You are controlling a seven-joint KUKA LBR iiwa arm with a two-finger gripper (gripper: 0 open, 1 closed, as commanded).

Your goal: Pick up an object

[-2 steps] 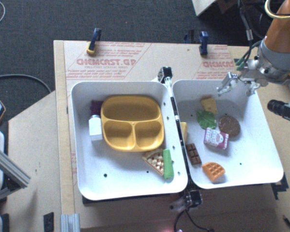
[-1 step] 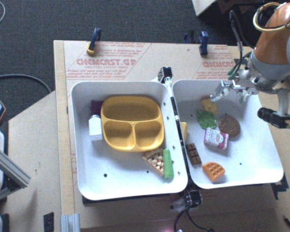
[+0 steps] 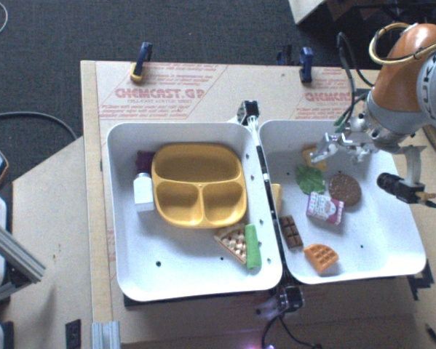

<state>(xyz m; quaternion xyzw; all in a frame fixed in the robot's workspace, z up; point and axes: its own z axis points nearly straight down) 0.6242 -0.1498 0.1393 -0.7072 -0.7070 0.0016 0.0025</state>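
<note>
Here, gripper [image 3: 333, 149] low over the right bin [image 3: 392, 257], near a green leaf toy [image 3: 310, 178] and brown round cookie [image 3: 344, 189], grip state unclear, nothing visibly held.

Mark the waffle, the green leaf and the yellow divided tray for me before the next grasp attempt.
waffle [image 3: 320, 257], camera view, middle of its gridded top.
green leaf [image 3: 310, 179], camera view, centre of the leaf.
yellow divided tray [image 3: 197, 164], camera view, floor of its large upper compartment.
</note>
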